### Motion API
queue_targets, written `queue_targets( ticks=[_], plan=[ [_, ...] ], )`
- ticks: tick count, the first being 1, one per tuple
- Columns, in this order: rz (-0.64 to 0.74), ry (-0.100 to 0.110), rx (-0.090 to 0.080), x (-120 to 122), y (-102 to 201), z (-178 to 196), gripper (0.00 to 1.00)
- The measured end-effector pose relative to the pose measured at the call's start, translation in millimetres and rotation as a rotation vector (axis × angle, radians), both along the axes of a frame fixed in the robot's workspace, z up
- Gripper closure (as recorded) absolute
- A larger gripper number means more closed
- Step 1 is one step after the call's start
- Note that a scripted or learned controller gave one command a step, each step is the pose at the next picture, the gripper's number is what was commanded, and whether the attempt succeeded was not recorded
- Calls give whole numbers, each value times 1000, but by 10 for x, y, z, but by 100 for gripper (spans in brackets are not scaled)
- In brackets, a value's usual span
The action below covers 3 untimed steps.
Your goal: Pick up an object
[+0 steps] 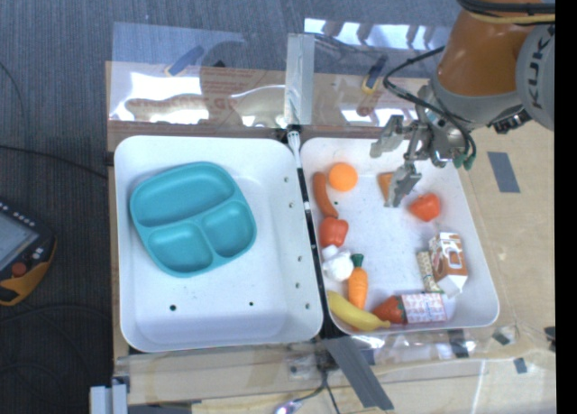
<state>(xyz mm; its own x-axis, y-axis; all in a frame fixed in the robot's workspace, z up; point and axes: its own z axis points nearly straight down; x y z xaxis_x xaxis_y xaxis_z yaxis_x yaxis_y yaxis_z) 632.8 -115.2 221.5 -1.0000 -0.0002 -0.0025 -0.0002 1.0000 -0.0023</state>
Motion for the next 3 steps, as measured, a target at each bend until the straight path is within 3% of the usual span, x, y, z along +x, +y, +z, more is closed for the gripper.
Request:
queue_targets(
  ticks=[1, 2, 3],
  plan=[
    [-162, -2, 1, 270, -49, -1234, 0],
    [-204, -2, -1, 277, 33, -1303, 0],
    [-293, -11, 4, 90, -136, -1314, 0]
  ],
)
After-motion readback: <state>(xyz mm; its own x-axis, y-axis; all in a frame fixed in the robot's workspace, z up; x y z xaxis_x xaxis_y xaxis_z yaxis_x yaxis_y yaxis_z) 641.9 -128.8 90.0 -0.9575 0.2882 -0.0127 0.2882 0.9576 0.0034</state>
